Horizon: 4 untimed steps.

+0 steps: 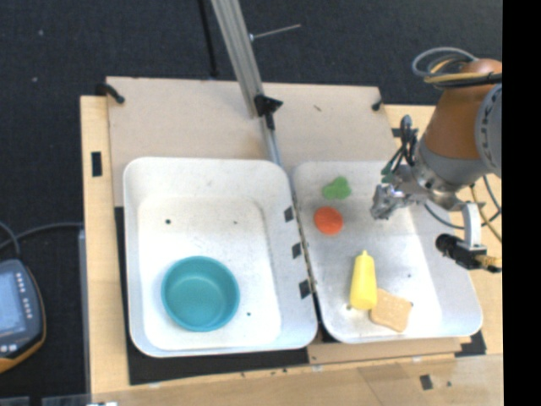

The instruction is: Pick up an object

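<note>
A teal bowl [200, 293] is sitting in the lower part of the left bin [148, 184]. It is round and smooth and looks like plastic. There is lots of bare white floor around it in that bin.

In the right bin [448, 303], a small green lumpy thing [337, 189] is lying near the top. Just below it a round orange ball [329, 221] is resting. Lower down, a yellow bottle shape [363, 281] is lying with its tip pointing up the frame. A flat tan piece [390, 310] that looks like a cracker is touching its lower end.

The claw [386, 201] is hanging over the upper middle of the right bin, to the right of the orange ball and apart from it. It is small and shiny, and I cannot tell how wide it is standing. Nothing is showing in its grip.

Both bins are white with rounded corners and tiny dark specks. They are sitting on a pale wooden worktop [186, 117]. The floor around is dark. A silver metal pole [239, 45] is slanting down from the top of the frame.
</note>
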Each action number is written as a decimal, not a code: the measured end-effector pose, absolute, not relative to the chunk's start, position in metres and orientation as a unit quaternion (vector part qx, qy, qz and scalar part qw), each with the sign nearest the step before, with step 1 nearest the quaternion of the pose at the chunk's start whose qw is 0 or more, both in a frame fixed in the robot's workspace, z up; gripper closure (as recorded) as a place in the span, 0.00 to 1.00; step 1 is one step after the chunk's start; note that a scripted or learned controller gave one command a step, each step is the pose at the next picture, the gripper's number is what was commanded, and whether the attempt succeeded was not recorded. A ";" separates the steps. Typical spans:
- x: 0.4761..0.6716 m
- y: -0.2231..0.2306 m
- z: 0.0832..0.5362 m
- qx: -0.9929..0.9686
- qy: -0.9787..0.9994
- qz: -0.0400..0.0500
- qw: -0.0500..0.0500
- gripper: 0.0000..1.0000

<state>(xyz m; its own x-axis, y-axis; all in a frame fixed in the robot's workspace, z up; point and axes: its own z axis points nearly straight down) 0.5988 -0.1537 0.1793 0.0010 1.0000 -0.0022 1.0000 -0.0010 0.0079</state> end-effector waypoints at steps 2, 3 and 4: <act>0.598 -0.152 0.261 0.706 0.708 0.002 0.003 1.00; 0.595 -0.090 0.262 0.705 0.710 0.001 0.000 1.00; 0.591 -0.034 0.249 0.705 0.709 0.000 0.000 1.00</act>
